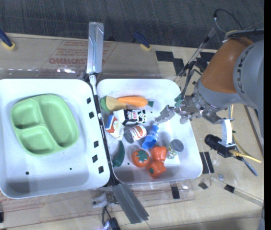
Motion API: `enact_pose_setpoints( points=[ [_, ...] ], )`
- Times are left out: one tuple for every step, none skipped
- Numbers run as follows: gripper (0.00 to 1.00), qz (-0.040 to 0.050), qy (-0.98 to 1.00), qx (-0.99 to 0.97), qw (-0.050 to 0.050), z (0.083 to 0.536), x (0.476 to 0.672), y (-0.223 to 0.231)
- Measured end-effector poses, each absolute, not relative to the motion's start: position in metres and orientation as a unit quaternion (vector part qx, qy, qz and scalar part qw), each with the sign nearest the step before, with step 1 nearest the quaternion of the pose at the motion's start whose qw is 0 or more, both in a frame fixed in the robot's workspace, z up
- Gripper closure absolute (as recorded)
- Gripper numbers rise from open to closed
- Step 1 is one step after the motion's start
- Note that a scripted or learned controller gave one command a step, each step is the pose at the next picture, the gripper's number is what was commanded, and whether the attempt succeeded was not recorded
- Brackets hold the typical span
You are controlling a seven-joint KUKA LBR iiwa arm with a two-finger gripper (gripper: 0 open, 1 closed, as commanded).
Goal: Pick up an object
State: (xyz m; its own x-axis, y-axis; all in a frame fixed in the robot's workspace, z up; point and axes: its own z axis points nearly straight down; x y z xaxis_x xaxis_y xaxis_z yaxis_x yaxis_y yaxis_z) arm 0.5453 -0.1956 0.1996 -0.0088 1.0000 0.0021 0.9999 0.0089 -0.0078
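The right bin [185,164] holds a heap of toy food. An orange carrot [133,100] with a green top lies at the back, a black-and-white carton [135,115] just in front of it. Below these lie a red-labelled can [134,133] and a blue bottle [149,138]. A tomato [139,158] and an orange pepper [158,153] sit near the front wall, with a grey-lidded jar [175,146] to their right. My gripper [175,115] hangs over the bin's right half, above and right of the blue bottle. It is open, with nothing between its fingers.
A green divided plate [44,123] lies in the left bin [1,171]. A red, white and blue pouch [112,125] and a dark green vegetable [118,155] lie against the wall between the bins. Bare bin floor shows at the back right, under the gripper.
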Motion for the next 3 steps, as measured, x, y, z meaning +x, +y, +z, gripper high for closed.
enact_pose_setpoints(
  points=[
    [0.0,0.0021,-0.71,-0.704,0.003,0.2,0.545,-0.196],
    [0.0,0.0012,-0.721,-0.693,0.001,0.09,0.584,-0.165],
    [0.0,0.0007,-0.685,-0.728,0.0,0.2,0.645,-0.209]
  ],
)
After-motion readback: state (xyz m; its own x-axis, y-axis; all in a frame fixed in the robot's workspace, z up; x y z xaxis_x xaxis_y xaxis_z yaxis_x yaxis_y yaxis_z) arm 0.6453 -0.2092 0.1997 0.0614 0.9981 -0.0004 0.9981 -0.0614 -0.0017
